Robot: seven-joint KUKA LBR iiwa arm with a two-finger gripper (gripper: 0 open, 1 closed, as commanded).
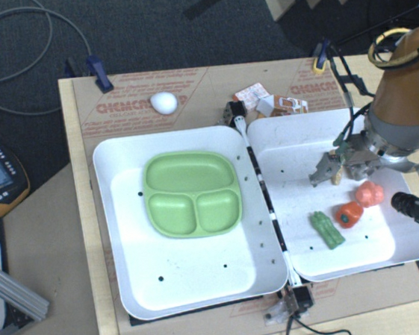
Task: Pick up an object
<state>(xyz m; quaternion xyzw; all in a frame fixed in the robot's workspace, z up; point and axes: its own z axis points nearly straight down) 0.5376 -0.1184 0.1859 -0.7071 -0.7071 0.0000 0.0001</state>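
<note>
Two shallow white bins side by side on a cardboard-covered bench. In the left bin, a pale green divided plate, three compartments, lying flat toward the far half. In the right bin, three small items grouped near the right side: a green pickle-like toy lying at a slant, a red tomato-like piece with a green top just right of it, and a pinkish round piece touching or just beside the red one, slightly farther back. Reaching in from the right, the grey arm with its orange band; the gripper low over the right bin, pointing left, near the pink and red pieces but apart from them, nothing visible between its fingers. Cannot tell whether the fingers stand open or closed. Beyond the bins on the cardboard, a white egg-shaped object by the left bin's far edge, and crumpled small packets by the far end of the seam between the bins. Blue clamps at the far corners.
</note>
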